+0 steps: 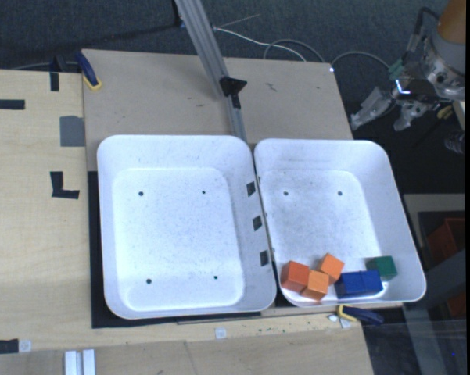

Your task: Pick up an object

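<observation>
Gripper (391, 104) hangs off the bench beyond the right bin's (375, 156) far right corner, jaws apart and holding nothing; orange blocks (313, 276), blue block (358, 284) and green block (385, 266) crowd that bin's near edge, likely awkward to grasp.

arm (446, 49): grey metal | orange band | tool (387, 104): silver-grey

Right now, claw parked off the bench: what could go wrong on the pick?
1. The orange cubes, blue block and green cube sit packed together; the claw may jam or nudge neighbours.
2. They hug the right bin's near wall, so a finger could strike the rim.
</observation>
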Available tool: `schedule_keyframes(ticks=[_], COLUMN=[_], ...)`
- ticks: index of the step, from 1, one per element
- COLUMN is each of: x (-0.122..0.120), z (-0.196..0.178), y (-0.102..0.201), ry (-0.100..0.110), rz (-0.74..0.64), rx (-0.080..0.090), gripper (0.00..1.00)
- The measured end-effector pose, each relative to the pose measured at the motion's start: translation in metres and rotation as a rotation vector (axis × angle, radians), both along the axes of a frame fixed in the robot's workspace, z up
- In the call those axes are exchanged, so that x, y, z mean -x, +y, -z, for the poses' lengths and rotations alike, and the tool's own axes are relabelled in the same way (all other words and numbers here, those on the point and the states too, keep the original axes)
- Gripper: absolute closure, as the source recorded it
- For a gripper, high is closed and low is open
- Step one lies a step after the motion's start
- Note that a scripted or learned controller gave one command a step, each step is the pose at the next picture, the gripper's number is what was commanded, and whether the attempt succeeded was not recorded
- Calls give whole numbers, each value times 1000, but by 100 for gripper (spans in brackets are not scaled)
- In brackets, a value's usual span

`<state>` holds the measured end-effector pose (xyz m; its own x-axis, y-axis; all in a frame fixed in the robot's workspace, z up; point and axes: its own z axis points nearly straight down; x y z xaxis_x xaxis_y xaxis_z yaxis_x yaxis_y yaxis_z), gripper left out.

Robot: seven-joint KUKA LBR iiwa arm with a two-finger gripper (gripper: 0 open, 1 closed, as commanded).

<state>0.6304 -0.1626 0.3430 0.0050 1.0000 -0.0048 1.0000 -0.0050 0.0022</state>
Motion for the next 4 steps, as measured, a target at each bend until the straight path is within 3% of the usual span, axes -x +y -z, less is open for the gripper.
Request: schedule_keyframes(ticks=[1, 2, 3, 4], x=[-25, -23, -47, -46], z=[42, 93, 71, 62], y=[-18, 26, 56, 54], ry=[5, 8, 0, 3], rz=[-5, -9, -10, -9], rx=[-2, -6, -5, -3], gripper=[0, 0, 0, 100])
